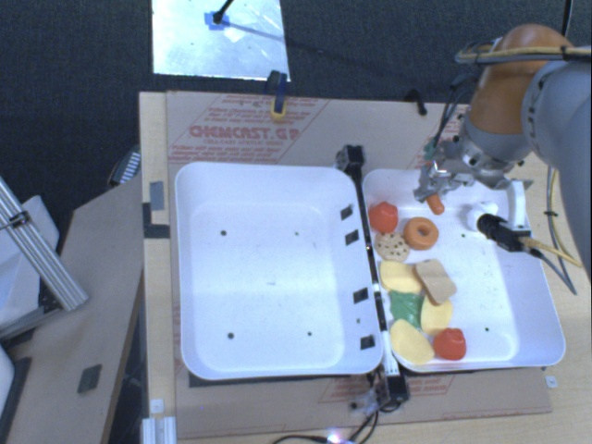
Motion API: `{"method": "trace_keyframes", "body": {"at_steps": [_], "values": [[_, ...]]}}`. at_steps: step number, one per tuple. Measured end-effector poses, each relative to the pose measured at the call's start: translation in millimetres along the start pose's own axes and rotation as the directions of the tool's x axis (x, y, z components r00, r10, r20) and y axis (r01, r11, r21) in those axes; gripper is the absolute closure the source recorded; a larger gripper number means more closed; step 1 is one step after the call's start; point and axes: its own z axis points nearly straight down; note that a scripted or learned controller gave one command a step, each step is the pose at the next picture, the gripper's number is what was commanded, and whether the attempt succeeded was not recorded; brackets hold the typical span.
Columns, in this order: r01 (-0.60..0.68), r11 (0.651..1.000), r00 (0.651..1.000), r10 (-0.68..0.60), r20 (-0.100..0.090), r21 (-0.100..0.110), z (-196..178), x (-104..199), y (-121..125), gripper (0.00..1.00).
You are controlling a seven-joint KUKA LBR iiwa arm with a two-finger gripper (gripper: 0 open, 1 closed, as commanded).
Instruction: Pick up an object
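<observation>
The jaws (432, 195) hung over the far part of the right bin (532, 336), and a small orange piece (436, 205) sat right at their tip. I could not tell if they were open or shut, or if they held that piece.

The other toy foods lay a little nearer the camera than the jaws and toward the left bin (268, 359). A red tomato (383, 216) and an orange donut (421, 234) were closest. Just past them sat a cookie (393, 246), then a slice of bread (435, 280), lying slanted. Yellow and green pieces crowded the wall between the bins, so that side looked tight. The right half of the right bin was bare, so I think there was more room to move there.
</observation>
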Motion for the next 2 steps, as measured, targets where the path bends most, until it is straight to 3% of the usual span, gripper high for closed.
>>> {"method": "trace_keyframes", "body": {"at_steps": [1,2], "values": [[0.001,1.000,1.000,-0.001,0.000,-0.004,-24,-15,16,1.00],[0.002,1.000,1.000,-0.002,-0.001,0.000,-3,-14,15,1.00]]}}
